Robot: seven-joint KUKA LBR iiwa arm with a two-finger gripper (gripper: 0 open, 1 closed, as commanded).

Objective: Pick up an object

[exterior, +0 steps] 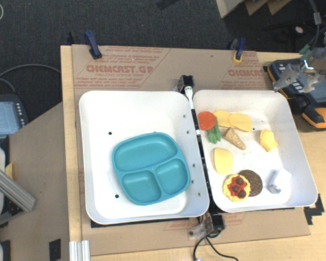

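In the camera view, the things to choose from lie in the right bin (293,118), in the lower right part of the frame: a red round piece (206,119), a green piece (214,135) touching it from below, several yellow pieces (240,122) near the upper rim, a tan wedge (235,139), a yellow and red disc (237,187) that touches a brown disc (252,181), and a pale small object (276,181) near the lower right corner. The left bin (92,145) bears a teal divided plate (151,167). The gripper (293,78) appears as a grey blurred shape at the upper right, outside the right bin and well apart from every piece; whether it is spread or closed I cannot tell, and nothing is seen in it. In my judgement the pick is not yet begun. The risk is the crowding. The red and green pieces and the two discs lie so close that a descent between them may push one aside or catch two together. The flat yellow pieces and discs may give too little edge for a grasp. The pale object is hard to separate from the white floor of the bin, and its shape is unclear. The arm itself is cut off by the right edge of the frame.
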